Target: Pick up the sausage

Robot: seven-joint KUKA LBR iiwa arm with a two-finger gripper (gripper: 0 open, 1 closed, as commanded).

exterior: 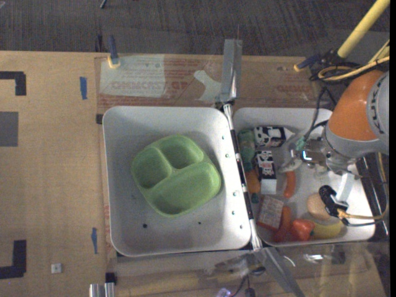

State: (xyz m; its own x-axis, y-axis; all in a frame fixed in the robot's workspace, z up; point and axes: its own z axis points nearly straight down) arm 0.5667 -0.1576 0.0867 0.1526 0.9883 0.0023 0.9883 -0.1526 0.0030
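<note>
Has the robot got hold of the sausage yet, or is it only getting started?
Not yet, by the look of it. The sausage lies on the floor of the right bin, among other toy food. The gripper hangs just above it, so the reach looks done. Gripping and lifting remain. The green plate sits in the left bin.

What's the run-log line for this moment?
arm: over right bin | gripper: above sausage, fingers unclear | sausage: lying in bin, not lifted | left bin: green plate

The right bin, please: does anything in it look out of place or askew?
Its toys lie jumbled against the left wall of the right bin, some tilted and overlapping. The green plate in the left bin also sits skewed.
</note>
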